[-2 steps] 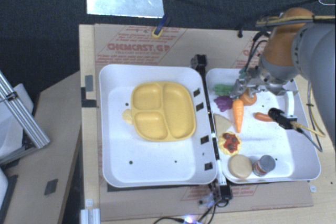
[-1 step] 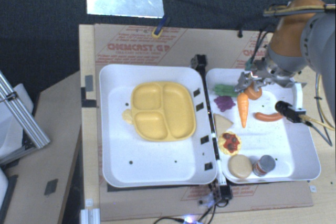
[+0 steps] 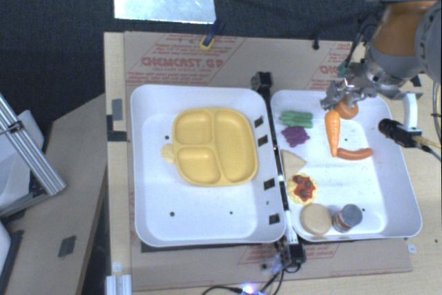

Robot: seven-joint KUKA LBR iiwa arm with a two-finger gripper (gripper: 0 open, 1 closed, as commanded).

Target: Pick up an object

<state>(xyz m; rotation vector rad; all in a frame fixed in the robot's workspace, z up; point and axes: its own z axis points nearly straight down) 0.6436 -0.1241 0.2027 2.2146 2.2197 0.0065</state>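
The pick looks barely begun — the gripper [image 3: 340, 97] hangs over the far end of the right bin [image 3: 397, 190], just above the toy carrot [image 3: 333, 131] lying on the bin floor beside a sausage [image 3: 354, 153] — whether its jaws are open or closed I cannot tell.

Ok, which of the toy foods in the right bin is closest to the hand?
The carrot: its top end lies just below the hand, while the sausage, the green piece and the purple piece lie farther away.
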